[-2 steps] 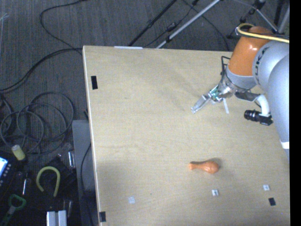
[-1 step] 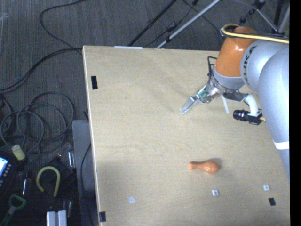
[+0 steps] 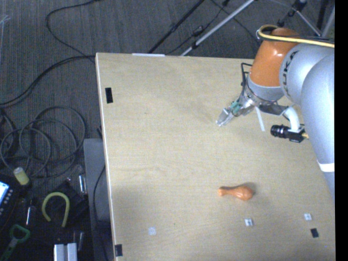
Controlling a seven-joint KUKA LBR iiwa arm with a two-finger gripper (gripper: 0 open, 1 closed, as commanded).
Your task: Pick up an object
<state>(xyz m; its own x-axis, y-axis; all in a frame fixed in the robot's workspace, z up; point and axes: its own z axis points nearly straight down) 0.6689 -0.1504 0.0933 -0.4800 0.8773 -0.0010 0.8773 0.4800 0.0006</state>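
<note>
Orange object [image 3: 237,192]: you see it lying flat on the tan board [image 3: 163,145], in the near right part, well clear of every edge. It is pear-shaped, with a fat bulb at the right end and a thin neck at the left. Long axis runs nearly left to right across the view, tilted slightly so the bulb end sits a little nearer you than the neck. The narrow end points left. Nothing touches it.

Near it on the board: small pale markers [image 3: 248,222] just below and to the right, another [image 3: 308,217] further right, and a dark tag [image 3: 314,232] by the right side. A faint round mark [image 3: 151,231] sits lower left. A black tag [image 3: 109,95] lies by the far left edge.

Further back, the gripper [image 3: 225,118] hangs over the far right part of the board, well apart from the object. Its tip slants down and to the left. You cannot tell from this angle how far its fingers are parted; no item is seen at the tip.

Behind it, the orange band [image 3: 269,64] and the grey arm [image 3: 321,102] enter from the right.

Off the board, left: cables [image 3: 43,135] on the dark floor, and a green hooked tool [image 3: 54,205] near the bottom corner.
</note>
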